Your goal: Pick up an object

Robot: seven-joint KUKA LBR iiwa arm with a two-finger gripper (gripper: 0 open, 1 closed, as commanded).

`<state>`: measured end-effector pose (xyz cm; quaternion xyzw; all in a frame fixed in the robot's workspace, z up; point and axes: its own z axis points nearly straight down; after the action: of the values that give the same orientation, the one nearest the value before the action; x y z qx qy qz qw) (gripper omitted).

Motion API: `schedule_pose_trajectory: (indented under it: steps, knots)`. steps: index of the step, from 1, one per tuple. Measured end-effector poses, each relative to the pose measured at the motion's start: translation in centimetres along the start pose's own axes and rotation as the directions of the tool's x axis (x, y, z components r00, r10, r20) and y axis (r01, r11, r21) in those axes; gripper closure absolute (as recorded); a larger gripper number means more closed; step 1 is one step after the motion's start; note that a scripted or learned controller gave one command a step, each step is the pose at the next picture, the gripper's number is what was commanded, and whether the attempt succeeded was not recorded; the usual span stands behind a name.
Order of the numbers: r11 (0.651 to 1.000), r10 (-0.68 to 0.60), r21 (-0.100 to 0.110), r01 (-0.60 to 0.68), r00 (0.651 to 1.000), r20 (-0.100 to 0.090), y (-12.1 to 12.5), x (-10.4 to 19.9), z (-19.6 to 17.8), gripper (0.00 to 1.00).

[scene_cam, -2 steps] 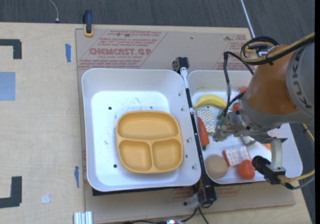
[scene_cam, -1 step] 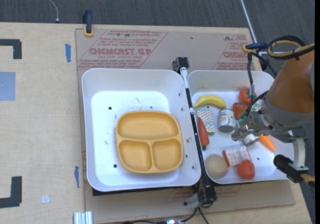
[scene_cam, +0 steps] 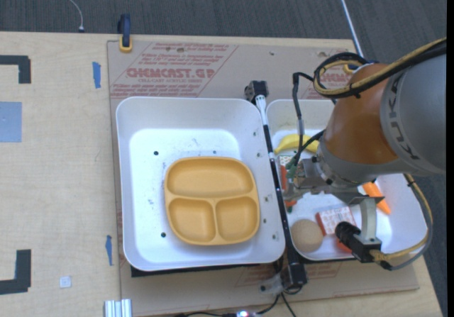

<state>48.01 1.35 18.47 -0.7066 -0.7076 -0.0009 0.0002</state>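
Reaching into right bin [scene_cam: 418,227], approach/pre-grasp step by the look of it; arm [scene_cam: 369,124] covers the wrist, so gripper state: can't tell, nothing seen held. Candidates: egg [scene_cam: 307,235] at bin's near-left, red packet [scene_cam: 332,220] just beside it, banana [scene_cam: 289,142] farther back. Next move needs a descent centred on one item w/o hitting divider; tray [scene_cam: 211,199] sits in left bin [scene_cam: 138,167], well apart.

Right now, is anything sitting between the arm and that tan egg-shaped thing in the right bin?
Partly. The tan egg-shaped object lies exposed at the right bin's near edge. A red-and-white packet lies right beside it, under the arm; whether they touch is unclear.
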Motion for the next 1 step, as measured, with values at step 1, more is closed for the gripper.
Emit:
schedule_pose_trajectory:
  steps: [1]
  knots:
    - [1.000,0.002,-0.001,-0.002,1.000,0.004,-0.08,-10.37,-0.02,1.00]
